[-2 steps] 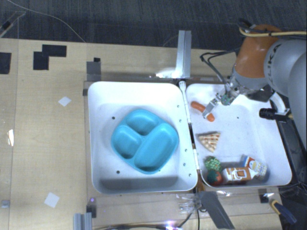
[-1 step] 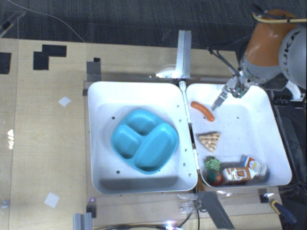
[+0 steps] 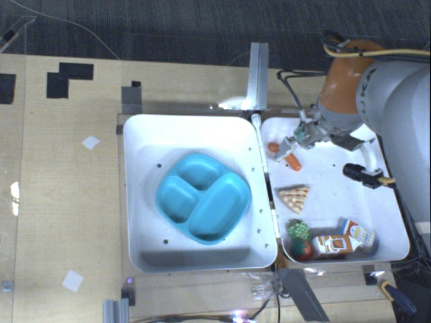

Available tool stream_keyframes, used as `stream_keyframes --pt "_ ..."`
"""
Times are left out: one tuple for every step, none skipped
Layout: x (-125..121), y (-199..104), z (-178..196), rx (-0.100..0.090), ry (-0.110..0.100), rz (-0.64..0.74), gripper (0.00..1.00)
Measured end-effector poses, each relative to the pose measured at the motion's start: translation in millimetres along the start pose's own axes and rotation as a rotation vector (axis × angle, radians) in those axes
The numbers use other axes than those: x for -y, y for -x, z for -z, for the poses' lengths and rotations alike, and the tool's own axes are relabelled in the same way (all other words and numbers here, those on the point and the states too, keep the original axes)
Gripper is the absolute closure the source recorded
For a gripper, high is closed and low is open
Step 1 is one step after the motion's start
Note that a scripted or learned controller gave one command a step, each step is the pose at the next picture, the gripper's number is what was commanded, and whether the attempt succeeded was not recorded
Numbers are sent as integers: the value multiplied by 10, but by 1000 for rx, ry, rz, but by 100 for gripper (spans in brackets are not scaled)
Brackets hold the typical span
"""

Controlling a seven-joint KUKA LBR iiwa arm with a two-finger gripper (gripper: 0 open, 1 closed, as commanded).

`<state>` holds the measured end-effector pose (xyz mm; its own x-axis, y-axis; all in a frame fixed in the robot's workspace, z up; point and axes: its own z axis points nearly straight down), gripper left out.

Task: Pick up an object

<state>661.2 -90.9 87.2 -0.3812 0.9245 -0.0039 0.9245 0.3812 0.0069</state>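
From above, the tool [image 3: 298,140] hangs low in the right bin [image 3: 397,241]; whether it is open or closed cannot be told. Just below it and nearly touching lies a small orange carrot [image 3: 292,161], long axis slanted, one end pointing up-left toward the tool, the other down-right.

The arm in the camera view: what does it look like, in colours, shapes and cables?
The arm has a large, rounded grey body with an orange band above the wrist. A yellowish cable runs along its top and thin dark cables loop beside it. The tool is small, metallic and grey.
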Motion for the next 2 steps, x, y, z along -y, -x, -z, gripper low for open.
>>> stream_keyframes --pt "-29 3 135 6 6 8 100" --pt "-398 -783 1005 -1 1 -22 100"
